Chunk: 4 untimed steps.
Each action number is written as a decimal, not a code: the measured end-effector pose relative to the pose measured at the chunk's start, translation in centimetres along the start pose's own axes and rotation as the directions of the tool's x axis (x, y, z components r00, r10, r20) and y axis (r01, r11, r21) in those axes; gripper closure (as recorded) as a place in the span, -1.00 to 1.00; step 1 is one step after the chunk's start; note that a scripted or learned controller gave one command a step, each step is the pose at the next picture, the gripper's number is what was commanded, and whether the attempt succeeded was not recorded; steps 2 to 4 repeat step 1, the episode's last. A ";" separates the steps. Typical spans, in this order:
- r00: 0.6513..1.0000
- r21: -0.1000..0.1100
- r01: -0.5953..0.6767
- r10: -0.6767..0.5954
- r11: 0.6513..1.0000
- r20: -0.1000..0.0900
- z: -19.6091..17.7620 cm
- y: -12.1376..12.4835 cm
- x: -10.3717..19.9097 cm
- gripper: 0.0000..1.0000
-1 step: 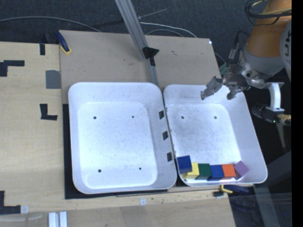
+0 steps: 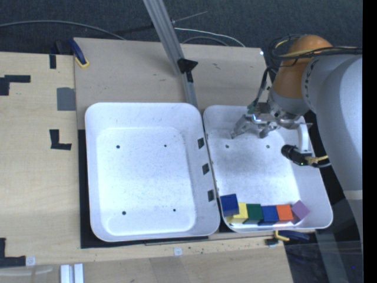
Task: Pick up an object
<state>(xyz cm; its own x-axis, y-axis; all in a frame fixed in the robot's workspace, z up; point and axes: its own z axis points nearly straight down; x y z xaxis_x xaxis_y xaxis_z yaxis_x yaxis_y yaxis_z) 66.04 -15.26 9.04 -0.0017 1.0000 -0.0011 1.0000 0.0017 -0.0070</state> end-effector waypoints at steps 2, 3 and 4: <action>1.000 -0.005 0.001 -0.001 1.000 0.001 -1.6 0.1 0.1 1.00; 1.000 -0.005 0.001 -0.001 1.000 0.001 -1.6 0.1 0.1 1.00; 1.000 -0.005 0.001 -0.001 1.000 0.001 -1.6 0.1 0.1 1.00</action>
